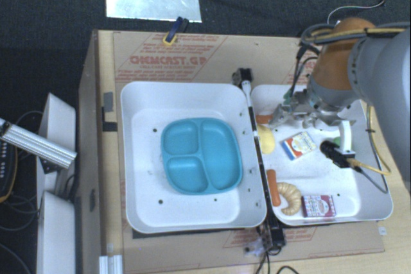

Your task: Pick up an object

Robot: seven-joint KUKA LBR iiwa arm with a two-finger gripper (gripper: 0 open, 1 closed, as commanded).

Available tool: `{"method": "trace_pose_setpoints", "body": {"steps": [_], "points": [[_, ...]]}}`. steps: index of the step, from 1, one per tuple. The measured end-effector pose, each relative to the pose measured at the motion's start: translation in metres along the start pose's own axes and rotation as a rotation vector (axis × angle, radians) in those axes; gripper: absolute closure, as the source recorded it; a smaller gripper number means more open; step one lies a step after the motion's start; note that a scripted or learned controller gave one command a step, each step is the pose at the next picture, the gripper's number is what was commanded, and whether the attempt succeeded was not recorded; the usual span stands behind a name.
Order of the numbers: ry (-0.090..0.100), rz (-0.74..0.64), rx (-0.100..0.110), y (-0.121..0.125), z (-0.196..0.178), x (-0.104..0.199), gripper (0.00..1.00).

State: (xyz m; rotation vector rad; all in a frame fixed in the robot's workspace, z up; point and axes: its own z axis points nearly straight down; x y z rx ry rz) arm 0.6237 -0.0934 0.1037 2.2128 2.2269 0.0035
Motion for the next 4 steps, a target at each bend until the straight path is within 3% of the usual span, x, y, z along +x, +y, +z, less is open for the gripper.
{"method": "trace_pose_setpoints", "body": {"steps": [1,2,3,4], "points": [[-0.001,0.005,0.003,-0.033,0.019,-0.036,0.0],[0.0,0.005,0.003,-0.069,0.019,-0.013,0.0],[0.0,0.004,0.0,-0.068,0.009,-0.013,1.0],[0.0,0.004,0.001,-0.069,0.009,-0.013,0.0]]}}
